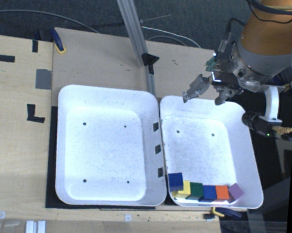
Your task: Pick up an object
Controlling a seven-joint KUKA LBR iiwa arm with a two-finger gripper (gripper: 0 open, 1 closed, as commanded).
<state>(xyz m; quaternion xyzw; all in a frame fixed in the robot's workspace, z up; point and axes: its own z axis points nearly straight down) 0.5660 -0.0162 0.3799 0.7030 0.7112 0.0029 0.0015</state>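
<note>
Gaping tool (205, 95), fingers holding nothing

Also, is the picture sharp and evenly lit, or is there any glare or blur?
In the camera view, the right bin looks bright but not washed out; the blocks at its near edge stay sharp; the gripper above its far rim looks slightly soft; shadows are faint.

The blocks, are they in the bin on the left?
No, the coloured blocks sit in a row along the near edge of the right bin, not in the left bin.
</note>
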